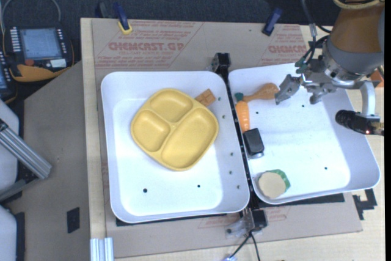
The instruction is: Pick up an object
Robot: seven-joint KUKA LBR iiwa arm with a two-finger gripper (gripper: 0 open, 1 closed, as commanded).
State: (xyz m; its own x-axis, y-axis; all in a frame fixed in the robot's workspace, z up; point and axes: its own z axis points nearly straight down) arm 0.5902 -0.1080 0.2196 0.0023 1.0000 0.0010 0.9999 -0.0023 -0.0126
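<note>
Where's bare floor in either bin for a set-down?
Left bin: a bare strip along the near edge, below the yellow divided plastic plate. Right bin: open middle and right. Its left wall is crowded: orange carrot, black block, round tan-and-green piece.

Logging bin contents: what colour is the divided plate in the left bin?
Yellow; the divided plate shows plainly in the camera view.
</note>
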